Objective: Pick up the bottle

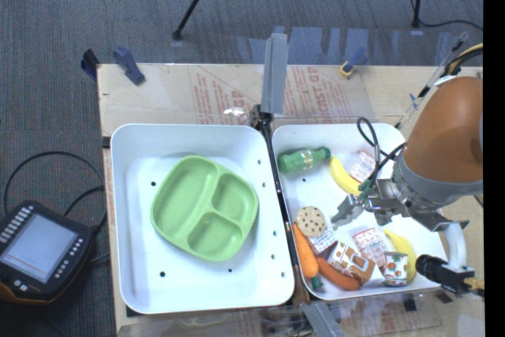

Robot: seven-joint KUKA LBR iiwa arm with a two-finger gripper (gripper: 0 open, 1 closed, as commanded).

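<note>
Lying on its side near the top left corner of the right bin (394, 292), we see the green bottle (302, 160), its cap pointing right toward a banana (344, 176). The gripper (349, 211) hangs lower and to the right of the bottle, well apart from it, over the middle of the same bin. We can make out its fingers spread apart with nothing between them. Above the gripper, the orange band of the arm (446, 132) bulks at the right of the frame. Below the bottle we find a round cookie (311, 220), a carrot (306, 251), and several small snack packets (349, 260), with a second banana (402, 247) at the lower right. In the left bin (130, 249) we see a green divided plate (205, 207), sitting alone. A tablet-like controller (38, 249) lies on the carpet at the lower left of the frame.
</note>
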